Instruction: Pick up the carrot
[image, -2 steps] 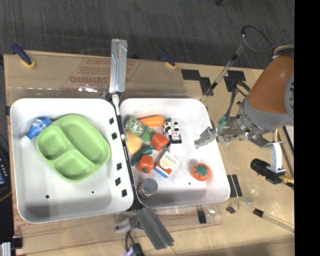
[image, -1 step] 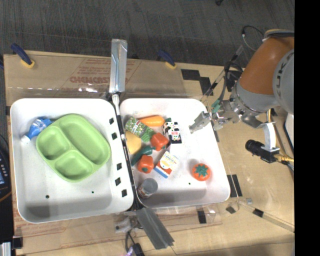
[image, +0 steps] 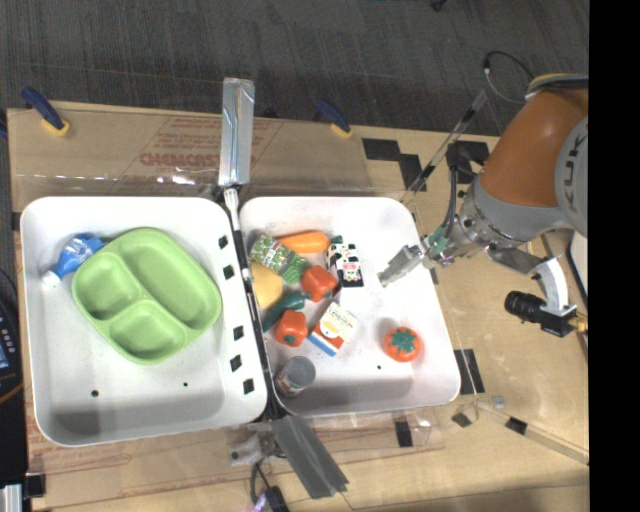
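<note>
The carrot (image: 305, 241) is orange and lies flat near the back of the right bin (image: 420, 375), beside a green wrapped item (image: 277, 255). My gripper (image: 400, 266) hangs over the right bin's right side, well to the right of the carrot, with a gap of bare bin floor and a black-and-white carton (image: 346, 265) in between. Nothing shows between its fingers.
The right bin also holds a tomato (image: 402, 343), a red pepper (image: 291, 327), a yellow piece (image: 265, 287), a small juice box (image: 337, 327) and a grey can (image: 295, 375). The left bin (image: 60, 400) carries a green divided plate (image: 147, 293) and a blue item (image: 73, 252).
</note>
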